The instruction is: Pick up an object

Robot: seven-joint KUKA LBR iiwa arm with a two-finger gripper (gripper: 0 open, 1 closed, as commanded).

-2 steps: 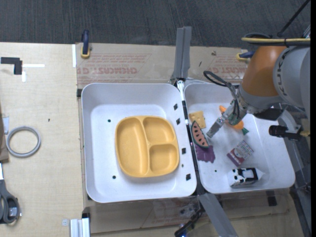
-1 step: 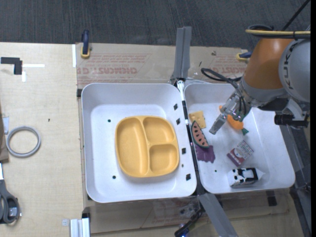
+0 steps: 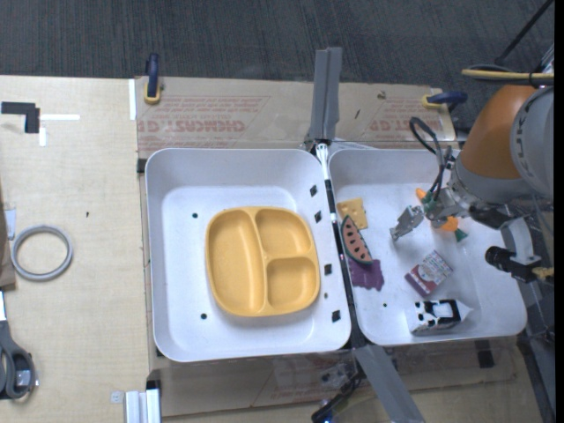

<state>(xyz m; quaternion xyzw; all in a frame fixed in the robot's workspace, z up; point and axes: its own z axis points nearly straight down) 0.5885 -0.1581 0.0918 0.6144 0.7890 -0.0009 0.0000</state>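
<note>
Far left of the gripper, the yellow divided plate (image 3: 263,261) sits in the left bin (image 3: 167,263). Nearer, still left of it, a watermelon slice toy (image 3: 355,241) leans on a purple cloth (image 3: 367,274). The gripper (image 3: 407,224) hangs low over the right bin (image 3: 388,320); I can't tell its grip. Below-right lie a red packet (image 3: 429,272) and a black-and-white toy (image 3: 436,315).
</note>
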